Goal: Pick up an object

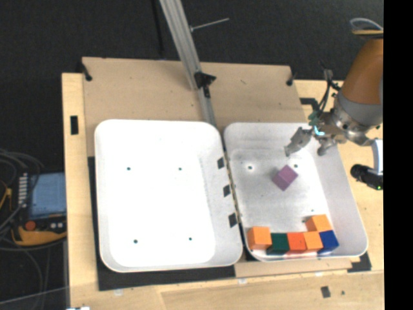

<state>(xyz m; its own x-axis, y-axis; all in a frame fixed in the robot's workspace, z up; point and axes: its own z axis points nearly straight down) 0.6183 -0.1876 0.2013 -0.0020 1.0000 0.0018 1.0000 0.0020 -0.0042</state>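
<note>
trouble would come from a skewed descent — the pincer (308, 143), fingers spread apart and holding nothing, hangs just up and right of the purple cube (284, 177) in the right bin (342, 192), so a fingertip could nudge it away.

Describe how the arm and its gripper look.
The arm is grey with a broad orange band above the wrist. A thin cable loops at its top. The gripper is grey metal with two slim fingers and a small teal spot near its base.
</note>
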